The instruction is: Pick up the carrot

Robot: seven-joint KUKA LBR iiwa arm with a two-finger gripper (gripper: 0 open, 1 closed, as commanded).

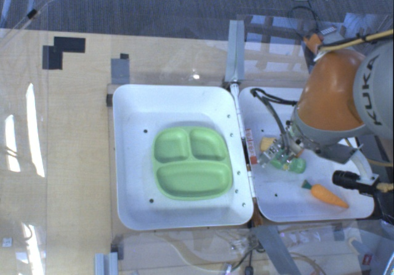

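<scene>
Two white bins on the bench. Left bin [129, 163]: green divided plate [192, 163], centre frame. Right bin [271, 203]: yellow item [268, 143] and green item [297, 165], both too small to identify; pincer [278, 155] between them, grip state cannot be told. Carrot [328, 196] lies lower right of pincer, apart from it, long axis running left-right, slanting slightly down; leafy end leftward. Arm hides bin's upper right.

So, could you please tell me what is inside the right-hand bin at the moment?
The right bin holds the carrot near its front, plus a green item and a yellow item beside the gripper. The arm covers the bin's far right part.
</scene>
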